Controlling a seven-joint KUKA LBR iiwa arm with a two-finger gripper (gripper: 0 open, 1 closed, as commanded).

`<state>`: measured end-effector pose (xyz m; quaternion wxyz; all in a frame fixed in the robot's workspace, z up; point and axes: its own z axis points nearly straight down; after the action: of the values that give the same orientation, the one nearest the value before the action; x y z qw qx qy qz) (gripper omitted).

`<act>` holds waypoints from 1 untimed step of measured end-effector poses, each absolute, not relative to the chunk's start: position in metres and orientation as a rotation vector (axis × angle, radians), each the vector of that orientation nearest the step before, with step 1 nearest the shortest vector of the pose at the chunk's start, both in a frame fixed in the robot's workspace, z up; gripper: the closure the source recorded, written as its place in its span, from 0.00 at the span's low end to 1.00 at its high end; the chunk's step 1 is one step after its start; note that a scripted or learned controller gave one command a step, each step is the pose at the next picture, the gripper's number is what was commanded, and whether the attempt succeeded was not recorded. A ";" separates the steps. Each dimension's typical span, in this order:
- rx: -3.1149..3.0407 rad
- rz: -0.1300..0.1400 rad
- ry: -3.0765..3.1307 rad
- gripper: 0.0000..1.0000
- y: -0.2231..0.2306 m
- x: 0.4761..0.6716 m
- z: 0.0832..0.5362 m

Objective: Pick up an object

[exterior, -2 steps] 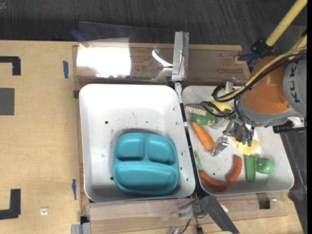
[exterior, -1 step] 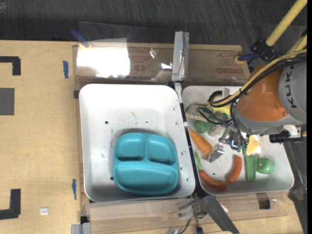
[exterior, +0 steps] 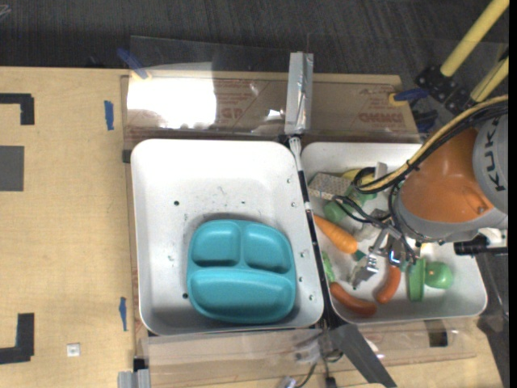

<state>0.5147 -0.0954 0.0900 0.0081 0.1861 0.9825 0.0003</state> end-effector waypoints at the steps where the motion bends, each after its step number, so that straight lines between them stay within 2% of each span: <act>1: 0.157 -0.001 3.126 0.00 -0.114 0.594 0.090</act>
<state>0.5944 -0.1139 0.0896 0.0060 0.0502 0.9987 -0.0005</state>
